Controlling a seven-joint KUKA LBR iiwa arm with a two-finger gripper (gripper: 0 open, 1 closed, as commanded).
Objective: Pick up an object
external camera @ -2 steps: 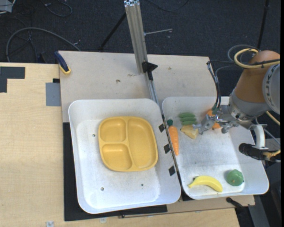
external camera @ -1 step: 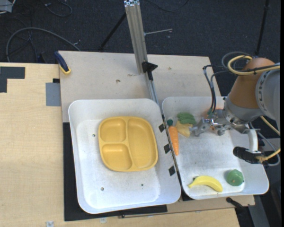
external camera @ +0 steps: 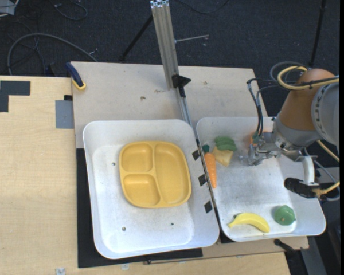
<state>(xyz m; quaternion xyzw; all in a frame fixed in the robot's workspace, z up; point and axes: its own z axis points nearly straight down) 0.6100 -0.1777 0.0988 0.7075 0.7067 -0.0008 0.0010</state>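
Pincer (external camera: 253, 155) low in right bin (external camera: 309, 225)
Beside green-yellow toy (external camera: 224, 149) — can't tell its grip state; carrot (external camera: 210, 168) near divider.

Left bin (external camera: 103, 222): yellow divided plate (external camera: 155, 173).
Right bin (external camera: 307, 225): carrot (external camera: 210, 168), green-and-yellow item (external camera: 223, 149), banana (external camera: 250, 222), green fruit (external camera: 284, 215).
Gripper (external camera: 253, 155): lowered in the right bin, near the green-and-yellow item.

A yellow three-compartment plate (external camera: 155, 173) lies in the left white bin (external camera: 103, 222), just beside the right white bin (external camera: 309, 225). Both sit on the pale bench (external camera: 126, 90), where a grey metal post (external camera: 165, 42) rises behind them. Dark cables (external camera: 28, 39) trail across the black floor; a small blue-and-yellow item (external camera: 75, 76), perhaps a clamp, sits at the bench's far-left corner.
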